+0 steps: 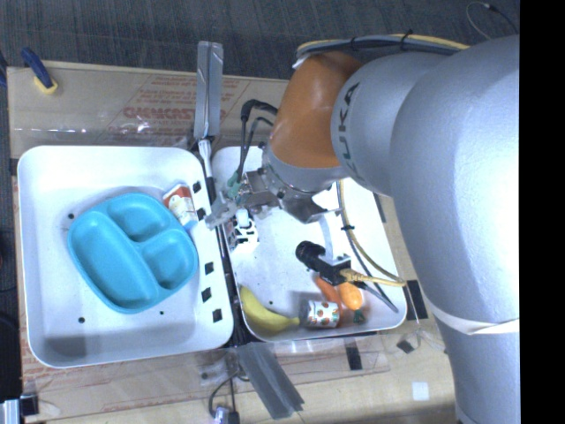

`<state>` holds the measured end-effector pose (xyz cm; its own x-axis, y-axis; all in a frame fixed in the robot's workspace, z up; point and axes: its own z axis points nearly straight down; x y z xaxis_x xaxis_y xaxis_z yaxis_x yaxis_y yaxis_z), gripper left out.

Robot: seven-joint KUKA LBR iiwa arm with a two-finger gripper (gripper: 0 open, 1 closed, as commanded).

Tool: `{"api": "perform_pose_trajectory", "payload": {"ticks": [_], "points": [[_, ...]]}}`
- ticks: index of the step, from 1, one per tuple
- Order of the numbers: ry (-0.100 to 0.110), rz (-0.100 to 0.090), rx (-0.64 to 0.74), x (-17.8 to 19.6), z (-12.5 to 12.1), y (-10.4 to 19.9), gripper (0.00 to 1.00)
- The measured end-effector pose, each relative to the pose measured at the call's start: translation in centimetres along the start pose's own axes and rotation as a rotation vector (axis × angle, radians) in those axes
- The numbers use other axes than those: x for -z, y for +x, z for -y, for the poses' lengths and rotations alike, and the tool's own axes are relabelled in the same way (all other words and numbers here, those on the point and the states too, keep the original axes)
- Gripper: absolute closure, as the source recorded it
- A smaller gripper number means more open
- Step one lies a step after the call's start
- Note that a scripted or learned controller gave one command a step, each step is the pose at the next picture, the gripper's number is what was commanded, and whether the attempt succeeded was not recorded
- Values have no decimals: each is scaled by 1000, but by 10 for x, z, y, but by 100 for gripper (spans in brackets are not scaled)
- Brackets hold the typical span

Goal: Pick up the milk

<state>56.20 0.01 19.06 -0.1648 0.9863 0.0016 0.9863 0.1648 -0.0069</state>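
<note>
The milk (244,230) is a small white carton with black cow patches. It lies in the right bin (291,303), near that bin's left wall. My gripper (227,212) comes down from the grey and orange arm right above the carton's upper left side and hides part of it. I cannot make out whether the carton is held.
The right bin also holds a banana (265,312), a small printed can (323,314) and an orange carrot (342,294) along its front wall. In the left bin (53,343) lie a blue divided plate (132,250) and a red and white packet (180,203).
</note>
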Motion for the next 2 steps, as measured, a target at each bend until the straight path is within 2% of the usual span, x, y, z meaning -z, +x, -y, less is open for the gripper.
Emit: {"api": "perform_pose_trajectory", "payload": {"ticks": [1,2], "points": [[-5,2,73,1,-4,-3,0],[-5,1,115,1,-40,-35,0]]}}
